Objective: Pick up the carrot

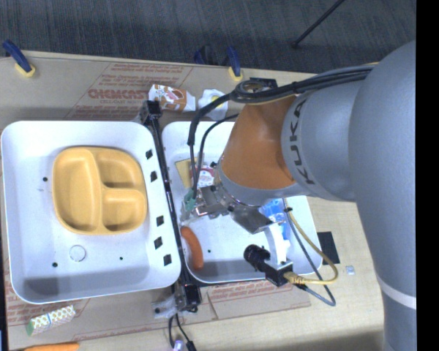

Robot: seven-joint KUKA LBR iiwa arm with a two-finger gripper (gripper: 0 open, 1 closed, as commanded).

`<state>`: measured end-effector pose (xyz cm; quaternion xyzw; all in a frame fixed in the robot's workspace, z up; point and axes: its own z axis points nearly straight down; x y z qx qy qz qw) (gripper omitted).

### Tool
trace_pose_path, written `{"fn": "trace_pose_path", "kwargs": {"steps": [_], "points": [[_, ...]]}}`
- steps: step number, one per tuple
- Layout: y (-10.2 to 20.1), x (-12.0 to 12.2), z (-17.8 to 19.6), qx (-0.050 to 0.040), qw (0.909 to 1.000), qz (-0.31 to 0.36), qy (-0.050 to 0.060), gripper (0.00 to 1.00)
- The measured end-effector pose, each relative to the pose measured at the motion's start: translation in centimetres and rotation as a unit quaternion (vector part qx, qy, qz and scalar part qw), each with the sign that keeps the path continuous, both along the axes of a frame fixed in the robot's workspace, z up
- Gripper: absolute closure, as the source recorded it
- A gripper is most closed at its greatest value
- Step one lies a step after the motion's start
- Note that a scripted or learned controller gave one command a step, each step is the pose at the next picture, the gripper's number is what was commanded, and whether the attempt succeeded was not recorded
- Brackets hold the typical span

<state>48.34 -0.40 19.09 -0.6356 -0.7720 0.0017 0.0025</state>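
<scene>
From above, we see the carrot (192, 246) lying in the right bin (227, 273), against its left wall near the front corner. The gripper (202, 199) hangs just behind it; whether it is spread, we cannot tell. A yellow tray (99, 190) sits in the left bin (22, 196).

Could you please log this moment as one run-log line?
arm: over right bin | carrot: lying in right bin, near left wall, not held | tray: in left bin
</scene>
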Motion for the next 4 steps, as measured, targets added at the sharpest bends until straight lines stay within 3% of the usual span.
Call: {"fn": "trace_pose_path", "kwargs": {"steps": [1, 2, 3, 4], "points": [[-4.7, -0.7, 4.6, -0.0002, 0.9969, 0.079, -0.003, 1.0], [-10.2, -0.7, 10.1, -0.0002, 0.9765, 0.216, -0.003, 1.0], [-19.6, -0.3, 19.7, -0.0008, 0.952, 0.306, -0.004, 1.0], [-14.7, -0.7, 8.3, 0.0015, 0.9194, 0.393, -0.002, 1.0]]}}
